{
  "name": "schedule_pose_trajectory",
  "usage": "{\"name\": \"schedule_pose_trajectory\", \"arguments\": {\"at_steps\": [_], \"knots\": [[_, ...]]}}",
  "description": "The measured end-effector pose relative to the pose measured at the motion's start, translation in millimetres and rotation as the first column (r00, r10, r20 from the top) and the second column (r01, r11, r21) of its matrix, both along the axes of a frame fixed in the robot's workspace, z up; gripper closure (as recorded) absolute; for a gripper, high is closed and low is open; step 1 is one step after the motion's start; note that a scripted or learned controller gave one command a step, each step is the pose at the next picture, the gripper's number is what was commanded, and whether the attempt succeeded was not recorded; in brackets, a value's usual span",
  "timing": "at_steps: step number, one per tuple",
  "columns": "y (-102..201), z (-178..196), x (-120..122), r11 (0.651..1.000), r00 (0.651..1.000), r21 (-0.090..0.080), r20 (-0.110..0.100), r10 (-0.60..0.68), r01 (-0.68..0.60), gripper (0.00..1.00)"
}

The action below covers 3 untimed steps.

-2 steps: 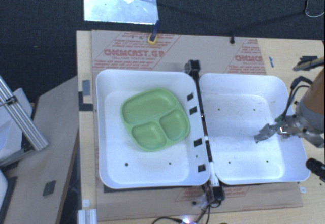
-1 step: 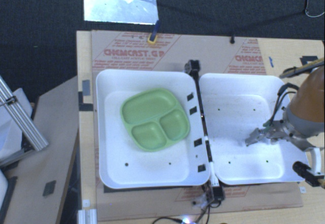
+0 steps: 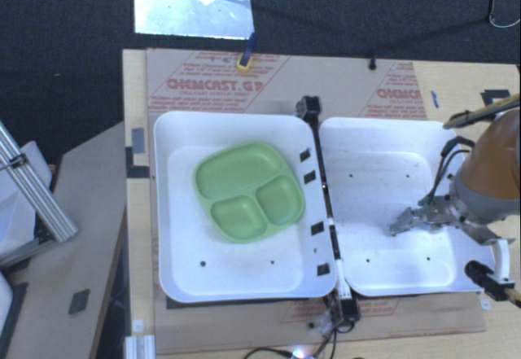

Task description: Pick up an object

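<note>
Lighting even and bright overhead; white bins [image 3: 244, 128] near overexposed; soft shadows; image slightly blurred, grainy.

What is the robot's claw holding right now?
Nothing that I can see. The claw hangs over the bare floor of the right bin, with nothing between its tips. The green plate lies untouched in the left bin.

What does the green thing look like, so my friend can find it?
Look at the two white bins; take the left bin, away from the robot's pincer. Lying flat in its middle is the green plate. It is pale green, with three sections: one large and two small.
</note>
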<state>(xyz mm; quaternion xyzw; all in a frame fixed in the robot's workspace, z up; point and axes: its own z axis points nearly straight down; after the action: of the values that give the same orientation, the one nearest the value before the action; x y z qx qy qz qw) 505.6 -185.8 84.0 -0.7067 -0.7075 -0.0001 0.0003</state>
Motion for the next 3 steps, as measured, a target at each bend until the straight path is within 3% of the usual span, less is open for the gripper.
{"name": "schedule_pose_trajectory", "arguments": {"at_steps": [1, 3], "knots": [[-1, 11, 1, 1.000, 1.000, -0.001, 0.003, -0.001, 0.001, 1.00], [2, 116, 0, 1.000, 1.000, -0.001, 0.000, 0.001, -0.001, 1.00]]}}
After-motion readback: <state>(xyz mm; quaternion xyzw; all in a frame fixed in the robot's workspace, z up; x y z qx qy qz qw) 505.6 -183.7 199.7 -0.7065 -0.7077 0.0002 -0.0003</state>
